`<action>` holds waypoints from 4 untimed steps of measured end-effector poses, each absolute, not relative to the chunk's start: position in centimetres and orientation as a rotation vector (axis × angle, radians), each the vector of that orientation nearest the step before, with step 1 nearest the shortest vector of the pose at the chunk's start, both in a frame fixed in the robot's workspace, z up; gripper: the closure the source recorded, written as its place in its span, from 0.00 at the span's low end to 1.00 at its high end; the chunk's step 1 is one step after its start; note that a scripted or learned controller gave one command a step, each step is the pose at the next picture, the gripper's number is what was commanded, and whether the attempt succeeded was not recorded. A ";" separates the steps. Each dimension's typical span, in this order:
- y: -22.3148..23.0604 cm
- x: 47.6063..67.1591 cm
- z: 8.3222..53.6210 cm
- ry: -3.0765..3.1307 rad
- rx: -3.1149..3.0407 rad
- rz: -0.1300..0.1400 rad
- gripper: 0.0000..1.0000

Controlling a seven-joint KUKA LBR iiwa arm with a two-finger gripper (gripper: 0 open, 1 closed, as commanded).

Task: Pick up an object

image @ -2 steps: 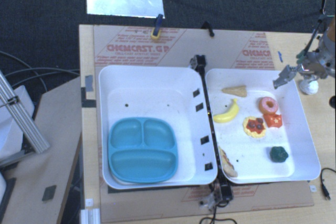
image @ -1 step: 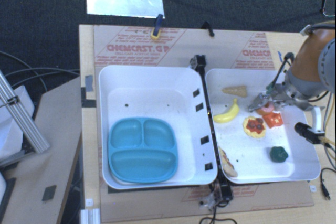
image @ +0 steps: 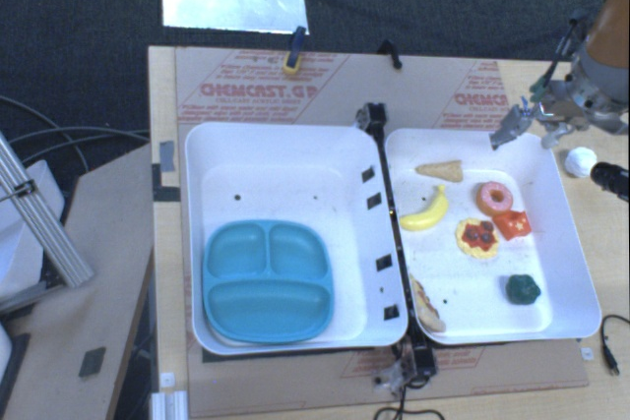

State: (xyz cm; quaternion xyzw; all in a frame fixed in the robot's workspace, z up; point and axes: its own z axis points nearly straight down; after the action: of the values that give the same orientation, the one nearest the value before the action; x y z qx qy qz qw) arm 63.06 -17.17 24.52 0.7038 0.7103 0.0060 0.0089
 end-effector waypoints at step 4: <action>-18.6 54.1 8.4 2.218 2.227 -0.004 0.00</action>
State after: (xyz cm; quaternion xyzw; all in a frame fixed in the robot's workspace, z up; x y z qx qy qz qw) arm 54.14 -18.57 8.41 0.7085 0.7057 -0.0013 -0.0008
